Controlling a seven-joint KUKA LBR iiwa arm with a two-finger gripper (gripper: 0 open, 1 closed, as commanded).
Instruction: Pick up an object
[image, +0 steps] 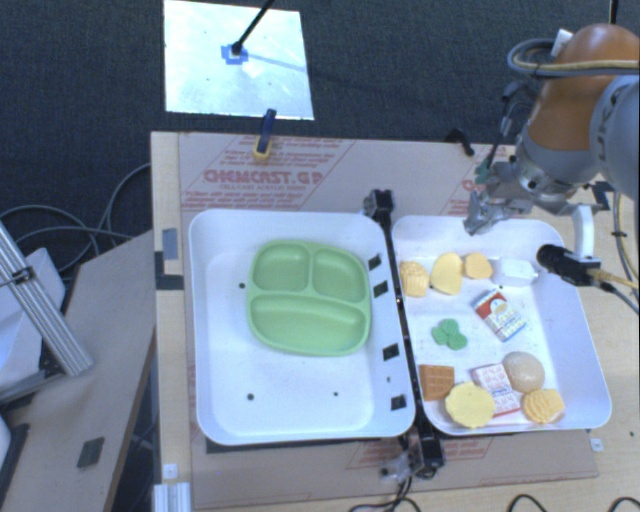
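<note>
Our gripper (480, 222) is hanging over the far edge of the right bin (585, 345), and honestly we can't tell how its business end is set from this angle — it's small and a bit blurred, and we see nothing in its hold. Nearest to it is a row of yellowish food pieces: a small yellow piece (478, 266), a bigger pale yellow piece (446, 272) beside it, and an orange-yellow piece (413, 277) closest to the divider. Further out we've got a small red and white packet (499, 314), a green piece (449, 334), then the crowded near end — a waffle square (436, 381), a yellow disc (469, 405), a beige egg-like thing (522, 371) and a round cookie (543, 405). The left bin (215, 380) just has the green divided plate (308, 297). If we were calling it, we'd go for the small yellow piece just below the gripper, since it's the shortest move. We'd drop straight down and centre over it, because the bigger piece sits right beside it and could get nudged. The near-end pile looks too tightly packed for a clean grab.
</note>
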